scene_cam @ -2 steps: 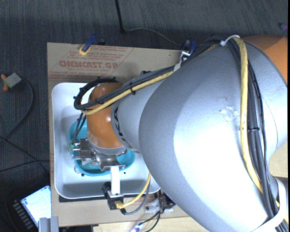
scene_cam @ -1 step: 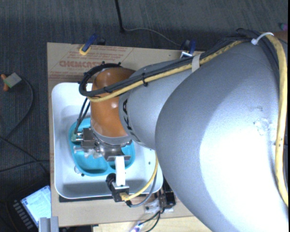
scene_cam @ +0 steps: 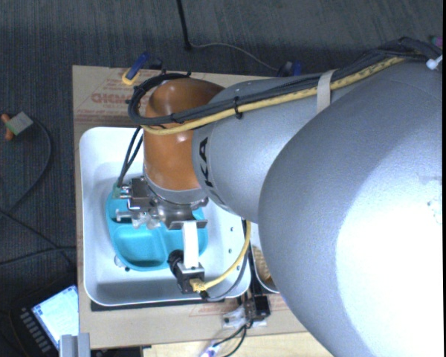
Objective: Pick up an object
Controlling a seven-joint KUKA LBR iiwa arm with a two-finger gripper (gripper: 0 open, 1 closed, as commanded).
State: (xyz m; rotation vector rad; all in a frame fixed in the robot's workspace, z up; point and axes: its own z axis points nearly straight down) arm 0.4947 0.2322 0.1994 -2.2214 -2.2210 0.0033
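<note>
Grey arm (scene_cam: 320, 169) over white bin (scene_cam: 97, 199), end effector (scene_cam: 160, 218) above turquoise object (scene_cam: 137, 244)

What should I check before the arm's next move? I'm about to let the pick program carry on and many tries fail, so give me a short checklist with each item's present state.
1. Wrist over the left shallow white bin: ok, the grey arm with the orange band reaches down into it.
2. Target under the tool: ok, a bright blue plastic object lies in that bin directly beneath the gripper.
3. Blue object between the fingers: cannot tell, the wrist hardware covers the contact.
4. Black and yellow cables running along the arm: ok, they lie on it and are not snagged on the bin.
5. Right bin contents: cannot tell, the arm hides nearly all of it.
</note>
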